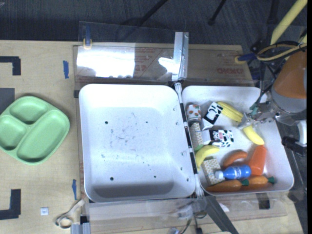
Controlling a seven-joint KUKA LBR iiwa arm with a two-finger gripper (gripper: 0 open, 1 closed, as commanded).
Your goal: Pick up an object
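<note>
The right bin (287, 172) holds a pile of toy items. Among them are a yellow banana (229, 112), a black-and-white box (212, 112), a cow-patterned toy (222, 137), a small yellow piece (253, 135), an orange bottle (259, 159), a blue bottle (234, 172) and a carrot (240, 183). My gripper (253, 116) hangs low over the bin's right side, between the banana and the small yellow piece. I see nothing lifted by it. The grey arm with its orange band (293, 79) comes in from the right edge.
The left bin (87, 130) lies beside the right one, with a clear panel (126, 57) standing behind it. A green divided plate (31, 129) sits on the bench at the far left. Cables and stand legs (273, 50) crowd the back right.
</note>
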